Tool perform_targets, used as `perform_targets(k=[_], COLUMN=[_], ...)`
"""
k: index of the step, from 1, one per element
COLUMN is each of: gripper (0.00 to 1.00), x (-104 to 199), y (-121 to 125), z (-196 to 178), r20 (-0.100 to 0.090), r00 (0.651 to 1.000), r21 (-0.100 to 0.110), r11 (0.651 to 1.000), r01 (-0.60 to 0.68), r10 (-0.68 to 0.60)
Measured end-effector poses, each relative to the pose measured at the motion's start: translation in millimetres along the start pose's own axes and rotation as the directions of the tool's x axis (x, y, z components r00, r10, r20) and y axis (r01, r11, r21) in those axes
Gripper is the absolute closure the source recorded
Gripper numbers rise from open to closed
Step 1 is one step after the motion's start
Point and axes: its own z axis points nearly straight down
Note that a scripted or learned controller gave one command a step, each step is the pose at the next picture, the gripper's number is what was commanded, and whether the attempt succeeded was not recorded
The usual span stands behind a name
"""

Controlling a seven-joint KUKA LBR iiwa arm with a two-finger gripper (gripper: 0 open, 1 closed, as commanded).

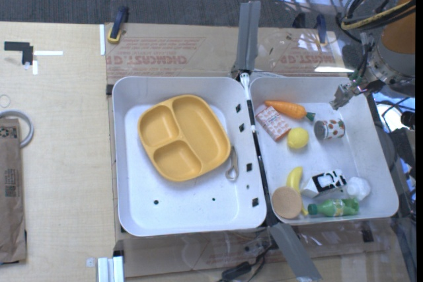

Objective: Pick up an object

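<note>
The right bin (370,148) holds several small items: an orange carrot (285,109), a pink-red packet (272,123), a yellow lemon (298,138), a small can (330,129) on its side, a banana (294,177), a tan round disc (286,202), a green bottle (334,208), a black-and-white item (328,180) and a white ball (359,187). My gripper (343,96) hangs at the bin's far right corner, above and right of the can. Nothing shows between its tips.
The left bin (132,201) holds a yellow divided plate (183,137) and a small metal piece (232,168) by the plate's right edge. Cables and the arm's wrist (390,43) crowd the upper right. Clamps stand behind the bins.
</note>
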Motion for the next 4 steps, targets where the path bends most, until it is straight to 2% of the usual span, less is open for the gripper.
perform_targets(k=[1, 2, 3, 4], gripper=[0.00, 0.00, 1.00, 1.00], x=[-0.2, 2.1, 1.4, 60.5], y=[-0.2, 3.8, 4.4, 26.1], z=[0.3, 109.5, 99.5, 8.0], r20=[0.000, 0.001, 0.004, 0.000], r00=[1.000, 1.000, 1.000, 1.000], r21=[0.000, 0.000, -0.002, 0.000], r11=[1.000, 1.000, 1.000, 1.000], r01=[0.000, -0.028, -0.026, 0.001], r10=[0.000, 0.028, 0.026, -0.001])
